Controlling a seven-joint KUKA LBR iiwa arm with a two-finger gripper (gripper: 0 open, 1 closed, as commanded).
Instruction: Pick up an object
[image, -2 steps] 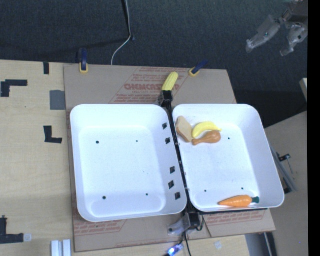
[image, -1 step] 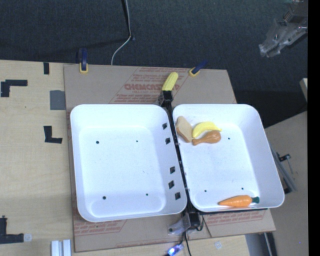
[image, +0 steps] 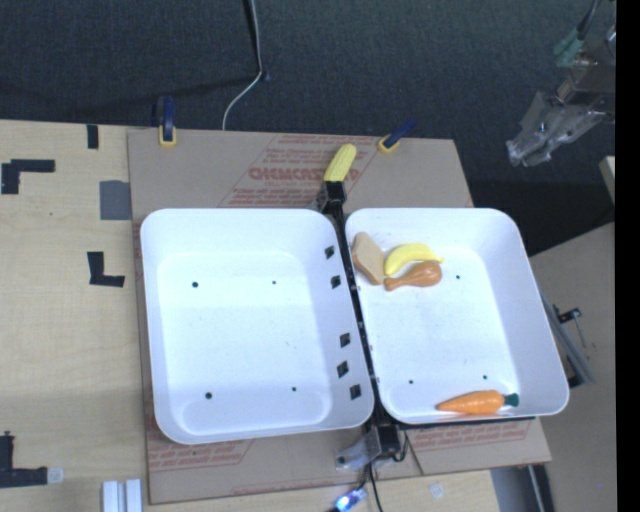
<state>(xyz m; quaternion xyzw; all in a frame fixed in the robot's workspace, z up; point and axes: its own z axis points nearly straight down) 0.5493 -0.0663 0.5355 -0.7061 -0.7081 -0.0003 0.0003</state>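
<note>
The right bin (image: 520, 300) holds a tan bread slice (image: 367, 258), a yellow banana (image: 409, 257) and a brown chicken drumstick (image: 417, 277), clustered at its far left corner. An orange carrot (image: 472, 403) with a green tip lies against the bin's near rim. My gripper (image: 545, 130) hangs high at the top right, well above and behind the right bin, away from all the objects. Nothing shows between its fingers.
The left bin (image: 160, 300) sits beside the right one on a cardboard sheet (image: 290, 170). A yellow-handled clamp (image: 337, 170) holds the bins together at the back. A cable (image: 245, 85) runs down at the back centre.
</note>
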